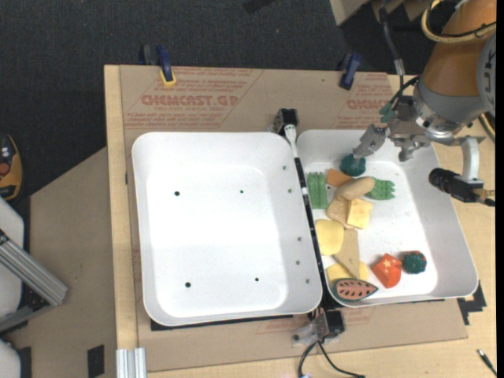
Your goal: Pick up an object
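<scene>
Seen from above at a slant: two shallow white bins side by side on a brown board, the left bin [213,227] bare-floored, the right bin [441,235] holding a heap of toy food. Poised over the right bin's far end, the gripper [390,142], fingers spread wide with nothing between them. Just below the left finger [368,142], a small teal piece [353,164], near its tip but apart from it as far as can be told. Close beside the teal piece, toward the bin's middle: a tan potato shape [354,187], a green ridged strip [316,190], a green leafy piece [383,188] and several pale yellow wedges [346,227]. Farther down, near the front rim: a red pepper [387,269], a dark green broccoli floret [414,263] and a watermelon slice [356,290]. Two blue clamps [165,60] on the board's far edge.
</scene>
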Controlling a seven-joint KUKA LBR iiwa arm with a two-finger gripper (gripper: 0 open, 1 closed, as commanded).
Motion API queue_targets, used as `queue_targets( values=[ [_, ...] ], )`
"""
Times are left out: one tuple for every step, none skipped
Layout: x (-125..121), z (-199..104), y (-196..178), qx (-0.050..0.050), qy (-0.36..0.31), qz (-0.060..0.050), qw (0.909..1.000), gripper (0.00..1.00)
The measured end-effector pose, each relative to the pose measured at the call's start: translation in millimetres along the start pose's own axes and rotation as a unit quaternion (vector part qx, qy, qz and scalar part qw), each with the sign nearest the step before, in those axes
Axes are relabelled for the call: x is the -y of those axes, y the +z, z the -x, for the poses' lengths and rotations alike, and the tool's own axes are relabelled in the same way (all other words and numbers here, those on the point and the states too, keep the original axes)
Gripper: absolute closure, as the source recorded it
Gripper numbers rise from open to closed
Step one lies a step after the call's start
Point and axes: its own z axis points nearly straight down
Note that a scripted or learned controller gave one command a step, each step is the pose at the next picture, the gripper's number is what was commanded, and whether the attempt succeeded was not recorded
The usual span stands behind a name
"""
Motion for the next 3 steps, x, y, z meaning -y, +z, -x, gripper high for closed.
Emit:
queue_targets(
  values=[
    [3,-3,99,0.001,0.000,0.004,1.0000,0.00],
    [65,-2,108,0.002,0.001,0.007,1.0000,0.00],
    [61,-1,95,0.004,0.001,0.011,0.9999,1.00]
  ],
)
